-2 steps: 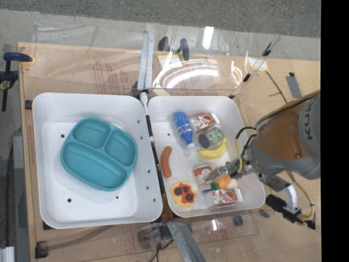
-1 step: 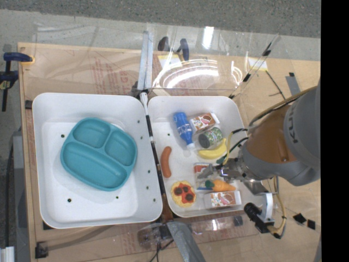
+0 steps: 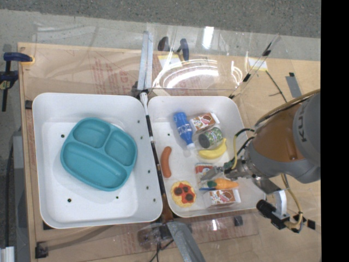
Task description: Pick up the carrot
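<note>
Orange carrot (image 3: 224,184) with green tip lying flat in right bin (image 3: 242,113), touching snack packet (image 3: 221,197), banana (image 3: 211,153) near; hand (image 3: 232,172) hovering above, grip state unclear.

Robot lab: plywood bench (image 3: 82,64), clamped white bins (image 3: 41,162), clear acrylic guard (image 3: 207,59), loose cabling (image 3: 297,212).

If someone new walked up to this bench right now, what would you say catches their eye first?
Probably the big teal divided plastic plate, lying alone in the left white bin. Next, the right white bin, crowded with toy food: a blue bottle, a yellow banana, a red sausage and a small pizza. At its right edge, the grey arm's claw sits just above the small orange carrot.
</note>
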`<state>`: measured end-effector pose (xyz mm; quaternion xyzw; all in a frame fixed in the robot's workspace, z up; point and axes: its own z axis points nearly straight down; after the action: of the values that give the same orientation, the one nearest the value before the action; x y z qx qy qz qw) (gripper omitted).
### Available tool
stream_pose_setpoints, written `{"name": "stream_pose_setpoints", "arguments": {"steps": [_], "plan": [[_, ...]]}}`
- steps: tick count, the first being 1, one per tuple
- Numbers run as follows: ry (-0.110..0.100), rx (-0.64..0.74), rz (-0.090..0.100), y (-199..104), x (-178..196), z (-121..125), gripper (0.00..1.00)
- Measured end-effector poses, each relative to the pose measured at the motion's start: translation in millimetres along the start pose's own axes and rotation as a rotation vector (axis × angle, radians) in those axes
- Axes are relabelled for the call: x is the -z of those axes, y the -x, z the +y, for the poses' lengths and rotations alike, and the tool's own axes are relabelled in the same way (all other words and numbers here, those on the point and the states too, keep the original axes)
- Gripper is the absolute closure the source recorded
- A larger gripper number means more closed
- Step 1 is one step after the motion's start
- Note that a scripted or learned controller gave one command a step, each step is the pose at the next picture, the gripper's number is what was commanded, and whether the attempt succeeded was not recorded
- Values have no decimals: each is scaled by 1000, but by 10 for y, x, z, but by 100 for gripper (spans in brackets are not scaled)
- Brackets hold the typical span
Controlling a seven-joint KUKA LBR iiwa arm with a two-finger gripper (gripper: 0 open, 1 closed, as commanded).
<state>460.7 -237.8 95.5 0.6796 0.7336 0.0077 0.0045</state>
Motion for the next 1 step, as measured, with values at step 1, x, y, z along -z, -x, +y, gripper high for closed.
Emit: {"name": "stream_pose_setpoints", "arguments": {"steps": [1], "plan": [[-5,-259,17,99,-18,13,0]]}}
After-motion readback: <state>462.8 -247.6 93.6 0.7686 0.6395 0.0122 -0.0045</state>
